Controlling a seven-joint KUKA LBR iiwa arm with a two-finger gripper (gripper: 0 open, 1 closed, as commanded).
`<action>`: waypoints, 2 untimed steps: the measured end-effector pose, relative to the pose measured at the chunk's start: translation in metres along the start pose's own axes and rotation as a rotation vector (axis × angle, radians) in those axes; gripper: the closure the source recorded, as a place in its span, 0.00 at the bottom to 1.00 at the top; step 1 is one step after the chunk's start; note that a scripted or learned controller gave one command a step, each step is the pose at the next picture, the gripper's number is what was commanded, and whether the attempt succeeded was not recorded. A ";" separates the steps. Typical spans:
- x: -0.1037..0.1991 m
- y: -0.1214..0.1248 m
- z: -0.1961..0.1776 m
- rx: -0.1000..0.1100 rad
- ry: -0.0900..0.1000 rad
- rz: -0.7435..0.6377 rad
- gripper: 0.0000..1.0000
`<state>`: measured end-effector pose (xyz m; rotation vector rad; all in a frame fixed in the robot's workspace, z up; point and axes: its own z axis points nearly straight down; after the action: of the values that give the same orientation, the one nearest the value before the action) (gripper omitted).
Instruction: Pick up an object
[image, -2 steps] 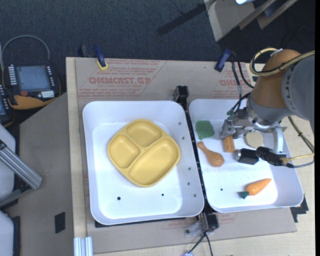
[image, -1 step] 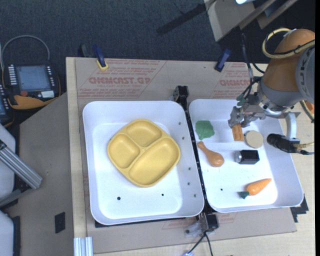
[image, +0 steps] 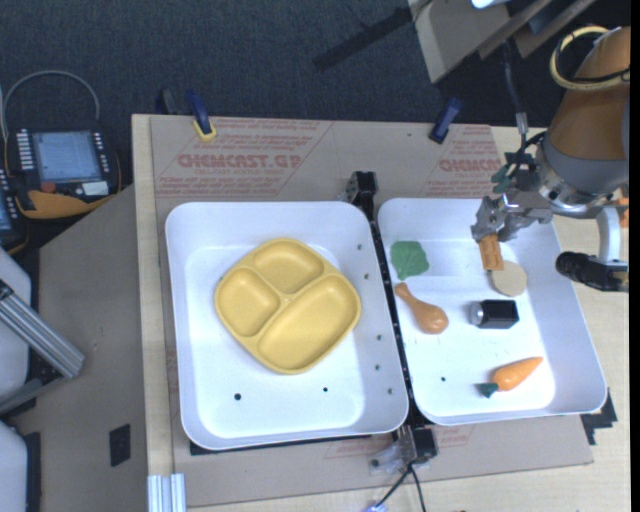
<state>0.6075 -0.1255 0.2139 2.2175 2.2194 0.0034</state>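
While the arm reaches in from the right, the gripper (image: 497, 222) hangs over the far part of the right bin (image: 570, 390), right above a small brown stick-shaped piece (image: 490, 252) that touches a pale tan round piece (image: 509, 278). Cannot tell from this angle if the gripper is released, clenched or grasping anything; the brown piece sits just under the tool and could be either touched or only beneath it. No object looks clearly lifted, so I judge the pick as not done yet, likely at the approach or grasp-attempt step. The right bin has 5 other candidates or so: a green leafy piece (image: 409, 259) at far left, an orange drumstick-like toy (image: 421, 309) near the left wall, a dark cylinder (image: 496, 314) in the middle, and a toy carrot (image: 513, 374) toward the near side, all lying flat and apart from each other. The left bin (image: 190, 400) carries a yellow 3-compartment plate (image: 288, 303) in its middle, well apart from the arm. Left to do, as a judgement: secure a grip on 1 item, most likely the brown stick, and raise it clear of the bin floor. Risk: the tan round piece touching it may get nudged or dragged along.
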 end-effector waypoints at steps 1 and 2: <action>0.000 0.001 -0.051 0.001 0.000 0.000 1.00; 0.046 -0.006 -0.036 0.006 0.001 0.000 1.00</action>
<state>0.6015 -0.0792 0.2499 2.2210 2.2234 -0.0018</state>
